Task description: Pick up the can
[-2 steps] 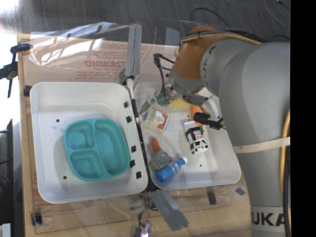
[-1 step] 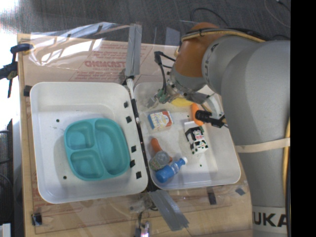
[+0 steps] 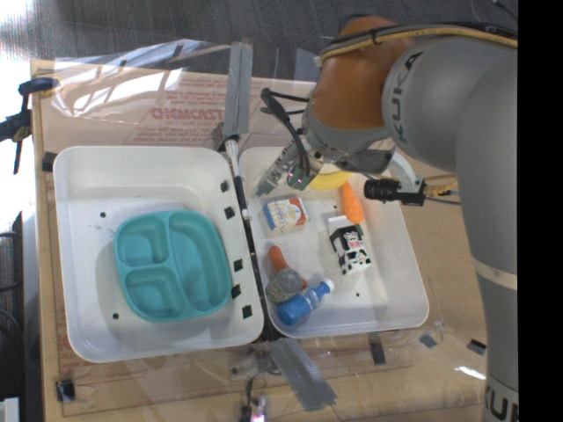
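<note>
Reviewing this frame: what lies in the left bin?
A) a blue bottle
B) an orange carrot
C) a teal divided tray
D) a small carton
C: the teal divided tray lies alone in the left bin; the carrot, bottle and carton lie in the right bin.

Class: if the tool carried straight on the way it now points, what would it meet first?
The tool points down-left, toward the right bin's upper left corner. Probably it would meet the bin floor or the divider first, not an object; depth is unclear.
</note>
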